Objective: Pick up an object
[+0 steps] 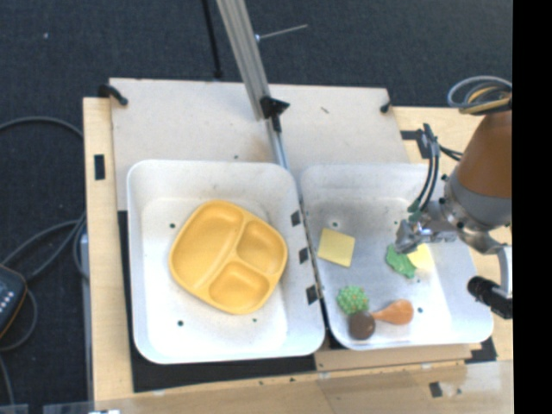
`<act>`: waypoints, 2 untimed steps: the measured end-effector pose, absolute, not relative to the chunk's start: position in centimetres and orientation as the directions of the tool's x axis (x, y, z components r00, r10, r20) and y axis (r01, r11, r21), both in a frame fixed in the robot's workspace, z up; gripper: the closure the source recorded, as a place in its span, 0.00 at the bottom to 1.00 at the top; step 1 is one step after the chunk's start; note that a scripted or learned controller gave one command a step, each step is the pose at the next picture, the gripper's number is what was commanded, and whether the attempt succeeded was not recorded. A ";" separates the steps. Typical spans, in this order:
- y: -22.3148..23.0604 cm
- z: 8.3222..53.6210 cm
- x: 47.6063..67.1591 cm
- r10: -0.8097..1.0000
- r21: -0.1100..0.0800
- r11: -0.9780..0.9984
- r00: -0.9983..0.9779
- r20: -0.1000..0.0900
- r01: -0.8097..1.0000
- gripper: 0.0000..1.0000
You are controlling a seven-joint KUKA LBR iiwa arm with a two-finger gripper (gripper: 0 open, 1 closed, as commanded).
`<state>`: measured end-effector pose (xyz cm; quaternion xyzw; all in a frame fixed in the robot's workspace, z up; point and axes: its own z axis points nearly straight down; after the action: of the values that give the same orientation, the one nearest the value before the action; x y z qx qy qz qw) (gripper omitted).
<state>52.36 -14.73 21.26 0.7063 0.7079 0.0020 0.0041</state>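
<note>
The pincer (412, 241), its state not discernible, is positioned above the small green leafy toy (400, 261) near the right bin's (371, 179) right edge; a vertical, centred descent is advised.

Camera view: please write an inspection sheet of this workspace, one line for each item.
Surface: wooden bench bearing two white bins, left bin and right bin.
Job's things: yellow square, green ball, brown drumstick, green piece, small yellow piece, all in right bin.
Clutter: yellow divided plate in left bin.
Grippers: gripper low over the green piece.
Cables: black cables on floor, left.
Surroundings: dark carpet; metal rail.
</note>
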 end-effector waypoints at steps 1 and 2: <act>-14.9 25.1 52.6 1.000 0.007 0.003 -0.003 -0.003 1.000 1.00; -9.7 26.0 53.6 1.000 0.004 0.008 -0.008 0.001 1.000 1.00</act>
<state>53.65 -9.66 25.95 0.7043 0.7099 0.0018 0.0013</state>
